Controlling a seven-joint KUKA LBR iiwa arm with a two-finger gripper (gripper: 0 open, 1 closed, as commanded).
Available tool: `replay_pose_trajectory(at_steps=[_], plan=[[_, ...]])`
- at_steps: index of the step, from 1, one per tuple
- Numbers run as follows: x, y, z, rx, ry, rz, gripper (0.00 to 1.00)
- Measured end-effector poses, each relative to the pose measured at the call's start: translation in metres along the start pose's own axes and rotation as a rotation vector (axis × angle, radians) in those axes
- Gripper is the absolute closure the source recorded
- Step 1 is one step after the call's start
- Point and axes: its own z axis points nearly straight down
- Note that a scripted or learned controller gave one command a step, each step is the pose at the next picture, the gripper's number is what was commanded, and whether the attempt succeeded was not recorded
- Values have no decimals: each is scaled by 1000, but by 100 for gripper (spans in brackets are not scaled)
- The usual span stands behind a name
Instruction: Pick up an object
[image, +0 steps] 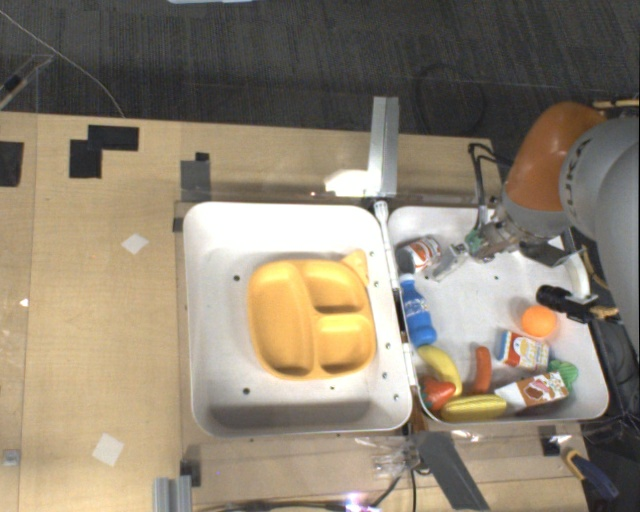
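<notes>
The gripper (452, 260) hung low in the right bin (598, 395), nearest a small can (422, 252) at its far-left corner, apparently mid-reach; its closure was unclear, so the next move needed a confirmed grasp.

Light wood bench top (90, 330) w/ black square markings (100, 148); dark grey ribbed floor (250, 55) behind; metal upright post (384, 140) at back.
</notes>
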Motion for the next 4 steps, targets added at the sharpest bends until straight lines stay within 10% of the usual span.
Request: replay_pose_trajectory(at_steps=[1,2,3,4], plan=[[8,23,0,29,5,-445,0],[9,32,-16,2,-11,-452,100],[-23,-57,-46,2,-5,-318,100],[-50,-77,-45,3,-3,-363,100]])
